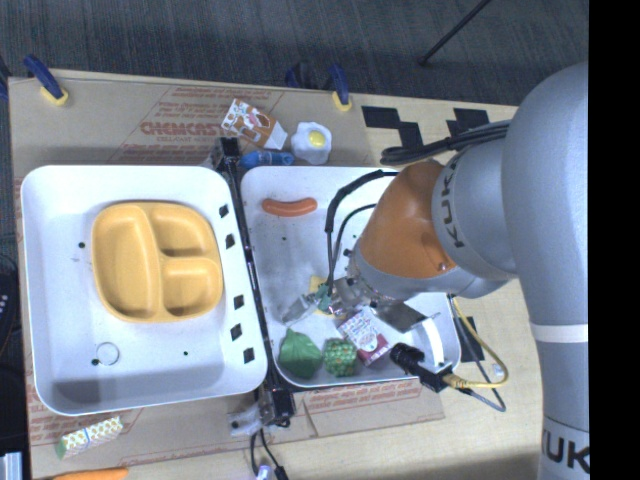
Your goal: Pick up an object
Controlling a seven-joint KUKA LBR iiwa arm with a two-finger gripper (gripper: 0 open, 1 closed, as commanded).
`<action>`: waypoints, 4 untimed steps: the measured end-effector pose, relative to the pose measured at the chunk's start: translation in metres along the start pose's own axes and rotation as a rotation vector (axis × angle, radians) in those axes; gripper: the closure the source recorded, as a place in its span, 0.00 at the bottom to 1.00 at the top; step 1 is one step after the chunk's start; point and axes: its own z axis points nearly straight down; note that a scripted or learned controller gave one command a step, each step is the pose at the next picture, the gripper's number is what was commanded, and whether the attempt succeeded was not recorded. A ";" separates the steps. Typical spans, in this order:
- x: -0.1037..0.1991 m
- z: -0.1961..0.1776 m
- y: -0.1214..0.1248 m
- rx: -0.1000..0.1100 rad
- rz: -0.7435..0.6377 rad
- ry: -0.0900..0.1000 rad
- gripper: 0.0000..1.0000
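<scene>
The right bin (262,268) holds a hot dog (289,206) near its far edge. Close to its near edge lie a green leafy toy (298,352), a small green block (339,357) and a pink and white packet (362,332). My gripper (335,300) is low over the near part of this bin, just above the packet and the green pieces. The arm's orange band and wrist cover most of it. A yellow divided tray (157,258) rests in the left bin (50,298).
Behind the bins lie a printed snack packet (244,120), a blue item (266,158) and a white and yellow egg toy (312,141). A wrapped candy (90,434) lies on the cardboard in front of the left bin. Cables trail at the right bin's near right corner.
</scene>
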 end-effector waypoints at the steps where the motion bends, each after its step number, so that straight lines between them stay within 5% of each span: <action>1: -0.016 0.000 0.008 -0.001 0.223 -0.001 0.00; 2: -0.016 -0.010 0.008 0.000 0.220 0.000 1.00; 3: -0.015 -0.010 0.008 0.001 0.219 0.000 0.00; 4: -0.075 -0.001 -0.012 -0.002 0.261 -0.001 0.00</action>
